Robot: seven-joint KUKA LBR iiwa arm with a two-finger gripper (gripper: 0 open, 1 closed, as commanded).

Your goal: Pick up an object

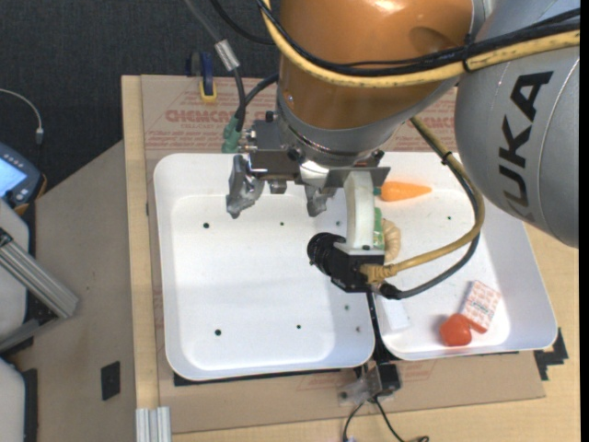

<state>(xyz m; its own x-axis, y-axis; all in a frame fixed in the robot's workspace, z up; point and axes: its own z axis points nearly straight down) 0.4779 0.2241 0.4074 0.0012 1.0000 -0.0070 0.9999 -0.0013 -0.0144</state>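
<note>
My gripper (pixel 278 198) hangs over the back of the left bin (pixel 248 339), its two grey fingers spread apart with nothing between them. The right bin (pixel 520 334) holds an orange carrot (pixel 405 191) at its back, and a red ball (pixel 456 331) beside a small pink-and-white packet (pixel 481 304) near its front. The arm's orange band and grey body cover much of the right bin's back half.
A black fitting (pixel 336 261) and a tan hose (pixel 442 251) from the wrist hang over the wall between the bins. Brown cardboard (pixel 166 109) lies under both bins. A metal rail (pixel 32 274) runs along the left.
</note>
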